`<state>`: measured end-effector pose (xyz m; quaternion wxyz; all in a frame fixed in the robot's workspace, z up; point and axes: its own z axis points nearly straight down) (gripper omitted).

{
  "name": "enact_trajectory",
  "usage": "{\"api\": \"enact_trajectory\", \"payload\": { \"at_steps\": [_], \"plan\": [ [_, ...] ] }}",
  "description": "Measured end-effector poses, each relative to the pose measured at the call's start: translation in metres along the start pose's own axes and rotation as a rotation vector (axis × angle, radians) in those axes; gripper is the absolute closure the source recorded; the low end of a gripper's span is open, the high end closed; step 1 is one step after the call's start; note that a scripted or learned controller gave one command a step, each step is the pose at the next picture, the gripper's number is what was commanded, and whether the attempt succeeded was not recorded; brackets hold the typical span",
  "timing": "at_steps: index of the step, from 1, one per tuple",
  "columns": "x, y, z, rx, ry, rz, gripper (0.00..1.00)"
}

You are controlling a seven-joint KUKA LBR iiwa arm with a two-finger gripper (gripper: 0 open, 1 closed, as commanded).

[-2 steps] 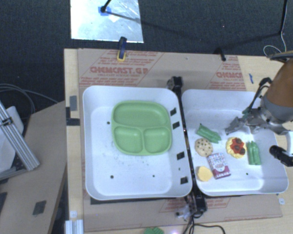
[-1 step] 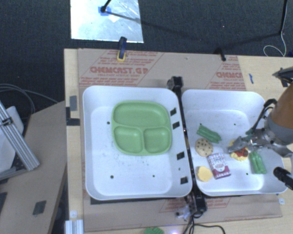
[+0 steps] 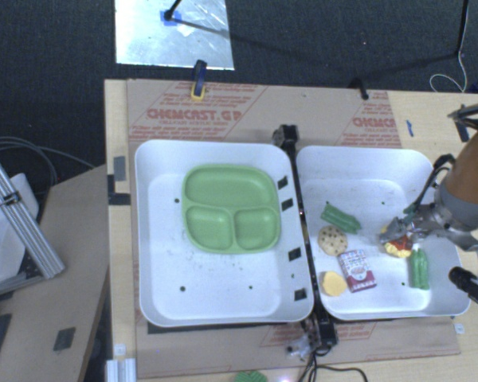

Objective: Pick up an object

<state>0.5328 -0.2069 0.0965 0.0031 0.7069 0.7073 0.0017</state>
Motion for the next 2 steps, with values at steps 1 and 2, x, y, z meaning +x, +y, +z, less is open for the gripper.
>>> {"api": "enact_trajectory", "payload": {
  "at_steps": [1,2],
  "plan": [
    [0.085,0.039,-0.005,0.002,0.005,-0.012,1.0],
    [0.164,0.045,-0.093,-0.002,0.004,-0.011,1.0]
  ]
}}
